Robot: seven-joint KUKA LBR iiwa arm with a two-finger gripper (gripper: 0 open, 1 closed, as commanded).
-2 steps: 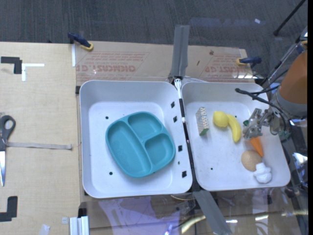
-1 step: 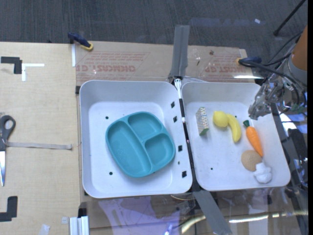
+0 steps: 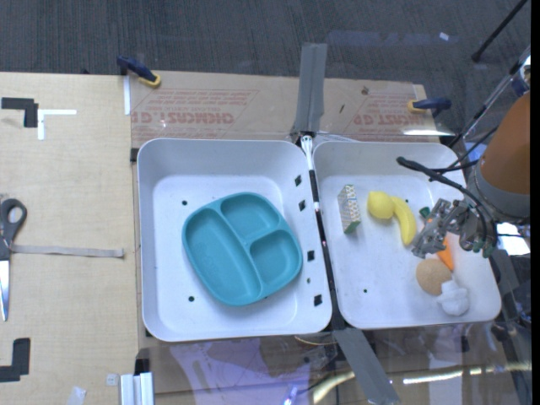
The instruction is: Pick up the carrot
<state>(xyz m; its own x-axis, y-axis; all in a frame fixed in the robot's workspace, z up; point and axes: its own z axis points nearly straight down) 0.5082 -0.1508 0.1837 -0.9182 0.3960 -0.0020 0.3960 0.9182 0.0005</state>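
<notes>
The carrot [image 3: 446,257] shows as a small orange piece at the right side of the right bin [image 3: 371,306]. Most of it is hidden under the gripper. The gripper [image 3: 445,229] hangs low directly over the carrot's upper end, at the end of the grey arm with the orange band [image 3: 513,146] that reaches in from the right. Whether it touches or holds the carrot cannot be made out.
Also in the right bin are a yellow banana [image 3: 393,211], a small striped block [image 3: 349,207], a tan round object [image 3: 433,278] and a white lump [image 3: 456,299] beside the carrot. The left bin [image 3: 152,226] holds a teal divided plate [image 3: 242,247]. Scissors [image 3: 7,234] lie far left.
</notes>
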